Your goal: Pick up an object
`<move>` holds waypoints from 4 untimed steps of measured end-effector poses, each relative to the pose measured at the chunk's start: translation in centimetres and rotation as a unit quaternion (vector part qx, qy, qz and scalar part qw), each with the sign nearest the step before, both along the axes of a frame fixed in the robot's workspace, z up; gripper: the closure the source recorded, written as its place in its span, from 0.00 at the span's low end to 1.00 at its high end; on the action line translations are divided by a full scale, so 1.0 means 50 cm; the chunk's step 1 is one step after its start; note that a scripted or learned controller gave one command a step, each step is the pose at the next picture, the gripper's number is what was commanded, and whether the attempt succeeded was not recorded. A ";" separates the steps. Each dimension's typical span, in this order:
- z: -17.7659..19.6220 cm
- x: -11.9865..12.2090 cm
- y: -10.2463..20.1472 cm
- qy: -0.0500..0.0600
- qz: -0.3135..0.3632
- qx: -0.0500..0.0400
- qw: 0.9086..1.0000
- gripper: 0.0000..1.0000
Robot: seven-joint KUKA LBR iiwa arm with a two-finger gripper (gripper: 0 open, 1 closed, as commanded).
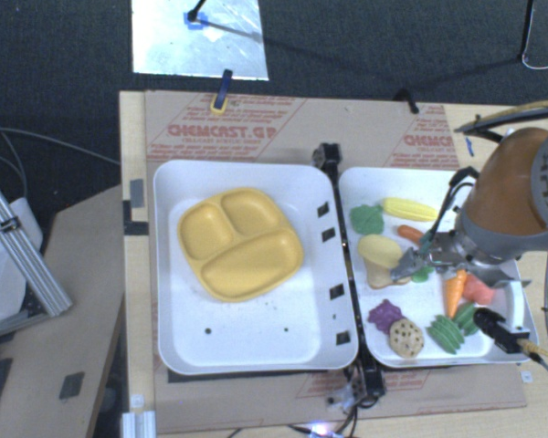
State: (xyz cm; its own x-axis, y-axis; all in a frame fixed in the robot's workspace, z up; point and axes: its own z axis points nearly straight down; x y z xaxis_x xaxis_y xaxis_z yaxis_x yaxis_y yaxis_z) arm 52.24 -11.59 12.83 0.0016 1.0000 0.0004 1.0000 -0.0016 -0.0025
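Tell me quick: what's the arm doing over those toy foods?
Gripper low in right bin, over pale yellow piece. Nothing seen held. Carrot, green vegetable crowd close.

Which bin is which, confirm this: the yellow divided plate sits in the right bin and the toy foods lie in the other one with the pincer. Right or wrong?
Wrong on one point. The yellow divided plate sits in the left bin, not the right. The rest stands: the camera view shows the toy foods, such as the corn and the cookie, in the other bin, with the pincer among them.
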 end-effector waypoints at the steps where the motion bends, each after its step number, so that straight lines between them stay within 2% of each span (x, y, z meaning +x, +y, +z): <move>1: -0.085 0.092 -0.043 -0.003 0.003 0.001 1.000 0.00; 2: -0.007 0.148 -0.072 -0.004 0.003 -0.001 1.000 0.00; 3: -0.010 0.146 -0.085 -0.003 0.002 -0.001 1.000 0.00; 4: 0.052 0.085 -0.103 -0.002 0.001 0.000 1.000 0.00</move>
State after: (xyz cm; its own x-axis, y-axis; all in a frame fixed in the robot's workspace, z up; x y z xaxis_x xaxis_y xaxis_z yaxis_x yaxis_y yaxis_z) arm 56.51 -16.72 15.41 0.0000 1.0000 -0.0005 1.0000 0.0000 0.0017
